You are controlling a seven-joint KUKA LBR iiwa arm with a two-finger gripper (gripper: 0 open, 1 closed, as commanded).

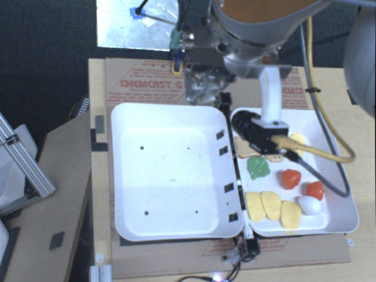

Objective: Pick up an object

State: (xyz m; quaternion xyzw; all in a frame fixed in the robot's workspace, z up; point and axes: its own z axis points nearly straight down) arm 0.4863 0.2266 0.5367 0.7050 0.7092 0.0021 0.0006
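Observation:
The right bin [346, 216] holds several small items. Among them are a green lump [258, 167], two red pieces [290, 178] [315, 189], a white egg shape [309, 205] and three yellow slices [271, 205] along the front. A pale yellow piece [299, 138] lies further back, partly behind a cable. My gripper [204, 91] hangs from the big grey and orange arm over the far rim of the left bin [126, 113], near the divide between the bins. It is apart from all the items, and I see nothing held in it.
A black fitting [254, 131] with a yellow cable [320, 153] and a white bracket [271, 98] hangs over the back of the right bin, hiding part of it. Brown cardboard [141, 81] lies under both bins. An aluminium rail [23, 163] stands at the left.

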